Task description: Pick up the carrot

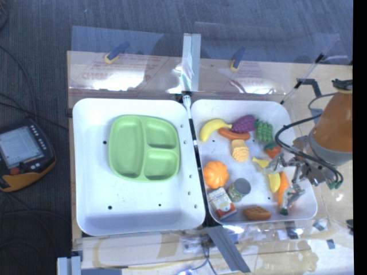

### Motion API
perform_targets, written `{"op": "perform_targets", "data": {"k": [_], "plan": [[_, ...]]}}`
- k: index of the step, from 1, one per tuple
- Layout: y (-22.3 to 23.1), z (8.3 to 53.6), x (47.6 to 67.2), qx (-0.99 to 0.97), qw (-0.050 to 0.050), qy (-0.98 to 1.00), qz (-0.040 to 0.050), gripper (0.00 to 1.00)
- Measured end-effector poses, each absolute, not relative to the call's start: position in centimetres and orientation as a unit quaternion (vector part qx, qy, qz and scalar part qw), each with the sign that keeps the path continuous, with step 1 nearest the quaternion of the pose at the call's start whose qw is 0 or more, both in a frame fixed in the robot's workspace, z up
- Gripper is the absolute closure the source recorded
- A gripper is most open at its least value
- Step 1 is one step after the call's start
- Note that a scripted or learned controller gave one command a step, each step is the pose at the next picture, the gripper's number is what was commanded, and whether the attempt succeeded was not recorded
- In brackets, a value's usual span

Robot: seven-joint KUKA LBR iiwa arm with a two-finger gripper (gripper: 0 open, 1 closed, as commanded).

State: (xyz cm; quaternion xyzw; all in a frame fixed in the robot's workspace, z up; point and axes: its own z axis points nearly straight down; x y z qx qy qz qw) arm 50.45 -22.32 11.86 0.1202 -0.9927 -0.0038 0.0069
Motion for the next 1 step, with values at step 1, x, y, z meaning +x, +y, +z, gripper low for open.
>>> {"op": "perform_targets", "data": {"k": [1], "plan": [[-22.05,9.03,49.83,0.083,-0.005,-0.997,-0.0004,0.00]]}}
